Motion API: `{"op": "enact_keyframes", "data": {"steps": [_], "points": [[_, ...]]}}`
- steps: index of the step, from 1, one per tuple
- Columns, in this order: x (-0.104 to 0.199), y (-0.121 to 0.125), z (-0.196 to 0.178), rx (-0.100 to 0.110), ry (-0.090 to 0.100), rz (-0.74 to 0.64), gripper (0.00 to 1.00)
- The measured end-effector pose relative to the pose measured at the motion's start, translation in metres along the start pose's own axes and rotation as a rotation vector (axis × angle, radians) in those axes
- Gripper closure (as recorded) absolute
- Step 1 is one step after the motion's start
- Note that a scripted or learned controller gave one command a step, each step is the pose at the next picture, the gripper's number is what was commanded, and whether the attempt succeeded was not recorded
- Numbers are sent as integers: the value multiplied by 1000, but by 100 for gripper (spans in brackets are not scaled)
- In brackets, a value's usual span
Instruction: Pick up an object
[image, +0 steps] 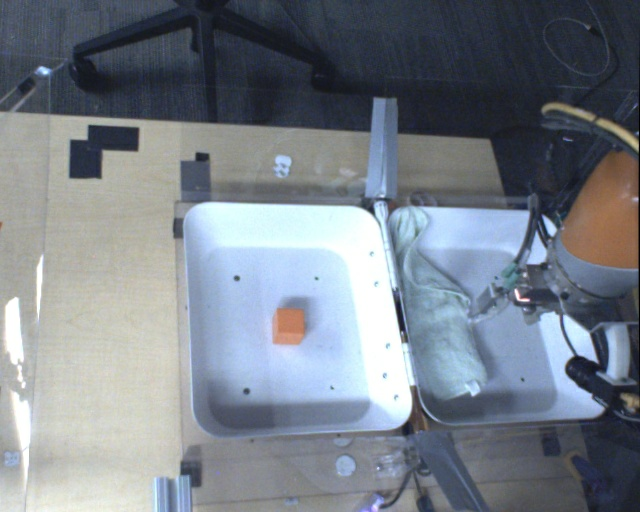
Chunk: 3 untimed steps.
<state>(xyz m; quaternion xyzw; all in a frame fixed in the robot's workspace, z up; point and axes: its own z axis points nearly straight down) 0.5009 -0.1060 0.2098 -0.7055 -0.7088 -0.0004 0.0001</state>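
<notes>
An orange cube (289, 326) lies near the middle of the left bin (215, 400). A crumpled pale cloth (435, 315) stretches along the left side of the right bin (530, 385), from the back wall down toward the front. My gripper (492, 299) hangs low over the right bin, its tip right at the cloth's right edge, about halfway along it. The arm's orange band (605, 215) rises behind it on the right.
A grey metal post (383, 150) stands at the back where the two bins meet. Black cables (590, 375) hang off the wrist over the right bin's right side. The wooden bench (90, 330) extends to the left of the bins.
</notes>
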Motion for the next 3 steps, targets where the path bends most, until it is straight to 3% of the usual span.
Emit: {"op": "enact_keyframes", "data": {"steps": [1, 2, 3], "points": [[21, 15, 118, -14, -2, -92, 0], [21, 17, 106, -18, -2, -93, 100], [45, 95, 25, -2, -1, 239, 100]]}}
